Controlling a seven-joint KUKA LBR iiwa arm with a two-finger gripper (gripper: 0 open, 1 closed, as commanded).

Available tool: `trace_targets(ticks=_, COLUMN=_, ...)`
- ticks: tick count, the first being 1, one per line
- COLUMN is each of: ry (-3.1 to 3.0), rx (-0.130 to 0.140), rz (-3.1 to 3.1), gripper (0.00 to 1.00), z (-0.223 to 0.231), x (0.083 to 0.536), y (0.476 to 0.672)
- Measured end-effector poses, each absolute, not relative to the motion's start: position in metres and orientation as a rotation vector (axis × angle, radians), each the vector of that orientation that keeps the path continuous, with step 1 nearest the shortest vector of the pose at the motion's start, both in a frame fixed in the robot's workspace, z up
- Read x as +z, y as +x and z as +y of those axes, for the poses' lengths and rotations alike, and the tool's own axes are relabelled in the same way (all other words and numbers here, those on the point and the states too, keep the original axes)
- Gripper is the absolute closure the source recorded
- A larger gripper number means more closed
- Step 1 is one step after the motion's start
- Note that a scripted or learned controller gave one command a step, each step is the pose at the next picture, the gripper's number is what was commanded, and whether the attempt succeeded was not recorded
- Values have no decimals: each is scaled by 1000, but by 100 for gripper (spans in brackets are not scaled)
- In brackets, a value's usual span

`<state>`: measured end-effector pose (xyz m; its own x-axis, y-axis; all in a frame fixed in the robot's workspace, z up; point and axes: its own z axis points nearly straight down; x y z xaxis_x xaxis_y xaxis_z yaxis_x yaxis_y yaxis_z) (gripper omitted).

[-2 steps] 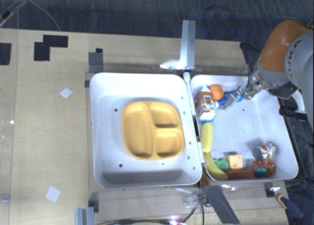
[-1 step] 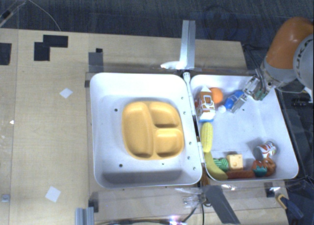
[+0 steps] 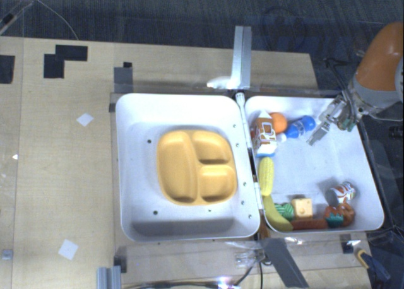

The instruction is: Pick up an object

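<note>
**Q:** State the arm position.

**A:** The grey arm with the orange band [image 3: 379, 67] enters from the right edge. Its two-finger gripper [image 3: 323, 127] sits over the upper right part of the right shallow white bin [image 3: 341, 155], near the bin's far wall.

**Q:** State the gripper condition.

**A:** The fingers point down and to the left. A narrow gap shows between them, so they stand slightly apart. Nothing lies between them. The tips are just beside the small blue rounded object [image 3: 302, 126], on its right; whether they touch it cannot be told.

**Q:** List the contents of the right bin.

**A:** Upper left corner: an orange ball [image 3: 277, 121], touching the blue object on its left. Beside the ball lies a white, red and blue printed carton [image 3: 264, 136], along the left wall. Below the carton: a yellow corn cob [image 3: 266, 175], lengthwise against the same wall. Along the near wall, left to right: a yellow banana [image 3: 275, 214], a small green item [image 3: 287, 209], a tan wooden cube [image 3: 303, 207], and a brown and teal toy [image 3: 338, 215]. A small white and orange patterned object [image 3: 343, 192] rests just above that toy.

**Q:** List the contents of the left bin.

**A:** The left shallow white bin [image 3: 139, 155] holds one yellow plastic tray with three compartments [image 3: 194, 166], near its centre, well apart from the gripper.
</note>
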<state>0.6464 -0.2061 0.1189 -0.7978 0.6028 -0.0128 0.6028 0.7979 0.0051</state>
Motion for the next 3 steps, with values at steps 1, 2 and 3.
trace_targets(ticks=1, ry=1081, rx=2, rz=2937, gripper=0, z=-199, x=88, y=613)
trace_targets(ticks=2, ry=1567, rx=3, rz=2716, gripper=0, z=-199, x=106, y=585)
trace_targets(ticks=3, ry=1614, rx=4, rz=2681, gripper=0, z=-181, x=89, y=567)
